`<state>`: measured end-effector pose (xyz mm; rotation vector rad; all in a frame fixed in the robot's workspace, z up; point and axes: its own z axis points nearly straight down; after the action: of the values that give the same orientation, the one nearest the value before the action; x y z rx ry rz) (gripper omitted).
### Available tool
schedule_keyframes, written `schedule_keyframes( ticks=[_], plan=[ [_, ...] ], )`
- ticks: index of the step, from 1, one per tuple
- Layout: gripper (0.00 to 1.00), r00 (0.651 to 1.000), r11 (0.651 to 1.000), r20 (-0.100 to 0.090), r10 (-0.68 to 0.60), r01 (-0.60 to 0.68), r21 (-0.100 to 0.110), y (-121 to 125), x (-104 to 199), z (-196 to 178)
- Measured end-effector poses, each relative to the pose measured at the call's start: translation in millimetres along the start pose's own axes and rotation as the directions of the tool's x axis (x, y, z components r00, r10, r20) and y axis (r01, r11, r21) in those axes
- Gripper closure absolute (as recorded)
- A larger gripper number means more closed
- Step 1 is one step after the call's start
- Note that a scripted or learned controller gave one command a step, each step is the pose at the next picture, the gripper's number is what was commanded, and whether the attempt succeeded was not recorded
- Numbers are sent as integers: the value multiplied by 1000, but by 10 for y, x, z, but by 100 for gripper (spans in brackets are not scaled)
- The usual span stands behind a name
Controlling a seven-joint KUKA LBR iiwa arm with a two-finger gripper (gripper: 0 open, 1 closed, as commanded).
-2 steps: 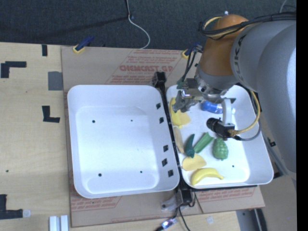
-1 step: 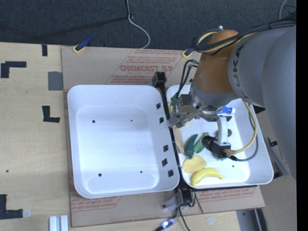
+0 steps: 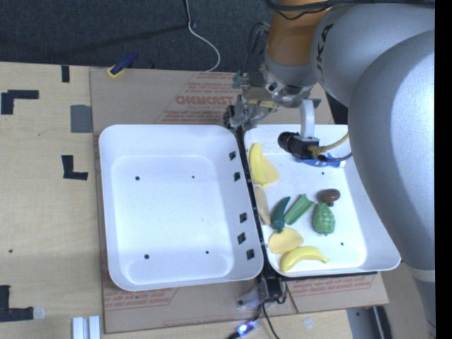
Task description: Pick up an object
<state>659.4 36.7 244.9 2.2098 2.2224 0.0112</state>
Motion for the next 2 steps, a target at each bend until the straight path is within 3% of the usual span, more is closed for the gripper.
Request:
schedule_keyframes(
  ticks=[1,2],
  plan=[
    [100,1000,1000,-6,-7,7,-4,-379,863,-1467],
    [100,1000,1000,-4,2,-2,-7,-668,820,-3020]
  ],
)
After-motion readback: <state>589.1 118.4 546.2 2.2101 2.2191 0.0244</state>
